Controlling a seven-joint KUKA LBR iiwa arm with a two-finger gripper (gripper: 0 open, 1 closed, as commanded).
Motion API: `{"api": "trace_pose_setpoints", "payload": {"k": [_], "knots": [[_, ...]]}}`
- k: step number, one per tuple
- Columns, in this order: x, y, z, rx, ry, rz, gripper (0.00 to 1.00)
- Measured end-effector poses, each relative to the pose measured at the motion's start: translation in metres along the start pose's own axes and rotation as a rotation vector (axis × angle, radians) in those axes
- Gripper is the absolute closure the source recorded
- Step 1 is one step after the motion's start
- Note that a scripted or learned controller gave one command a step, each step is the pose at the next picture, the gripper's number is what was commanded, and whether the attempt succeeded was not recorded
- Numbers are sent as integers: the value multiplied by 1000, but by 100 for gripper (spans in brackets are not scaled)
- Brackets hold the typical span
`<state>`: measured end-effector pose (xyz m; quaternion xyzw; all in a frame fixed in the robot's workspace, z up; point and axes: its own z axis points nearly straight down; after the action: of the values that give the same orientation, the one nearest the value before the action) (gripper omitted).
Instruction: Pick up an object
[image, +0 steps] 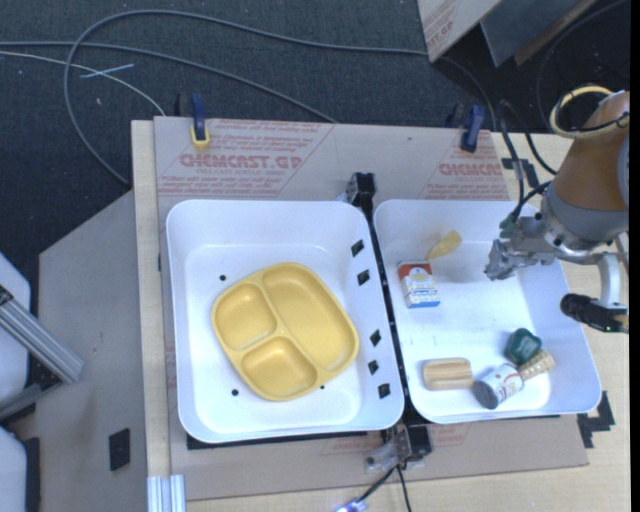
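Observation:
My gripper (499, 266) hangs over the far right part of the right bin (470, 318), with the grey arm and orange band above it. Nothing shows between its tips. Below and left of it a small red, white and blue carton (419, 284) lies on the bin floor. A yellow-tan piece (443, 244) lies near the bin's back wall, left of the gripper. At the bin's front lie a tan block (446, 374), a grey and white cylinder with a red label (500, 385), a dark green piece (521, 346) and a small tan stick (540, 364).
The left bin (195, 300) holds a yellow divided plate (284, 330). A black divider with clips (372, 290) runs between the bins. Cables (100, 70) lie on the dark floor behind the bench.

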<state>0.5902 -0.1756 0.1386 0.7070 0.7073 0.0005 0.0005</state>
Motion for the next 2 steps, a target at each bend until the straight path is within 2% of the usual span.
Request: {"api": "trace_pose_setpoints", "payload": {"k": [2], "knots": [[-3, 1, -92, -2, -1, -1, 100]]}}
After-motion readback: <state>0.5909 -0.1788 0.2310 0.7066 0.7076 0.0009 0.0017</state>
